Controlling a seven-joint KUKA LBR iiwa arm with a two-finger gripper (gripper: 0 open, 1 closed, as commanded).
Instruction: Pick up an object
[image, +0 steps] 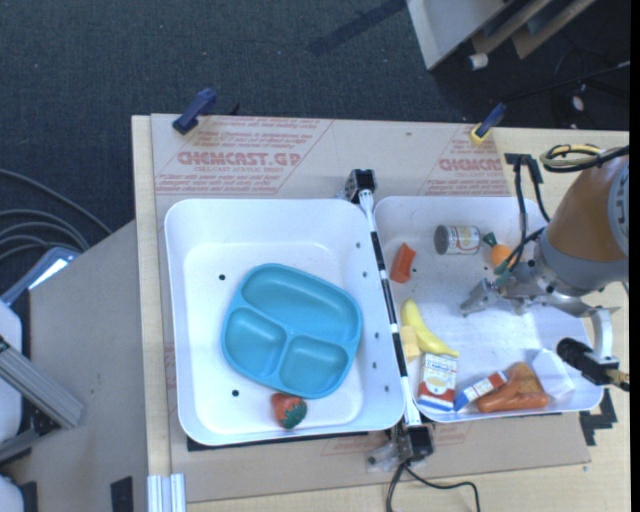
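Hovering low in rt bin (560, 215), hand (487, 298) spread wide, nothing held

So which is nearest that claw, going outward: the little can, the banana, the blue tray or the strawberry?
From the gripper in the right bin:
1. Can, just above-left of it.
2. Banana, at that bin's left wall.
3. Blue tray, middle of the left bin.
4. Strawberry, at the left bin's bottom edge.

My bins (190, 330) look like smooth glossy white plastic, the blue tray (290, 330) matt plastic, the bench (250, 160) paper-covered board, the can (458, 239) shiny metal.
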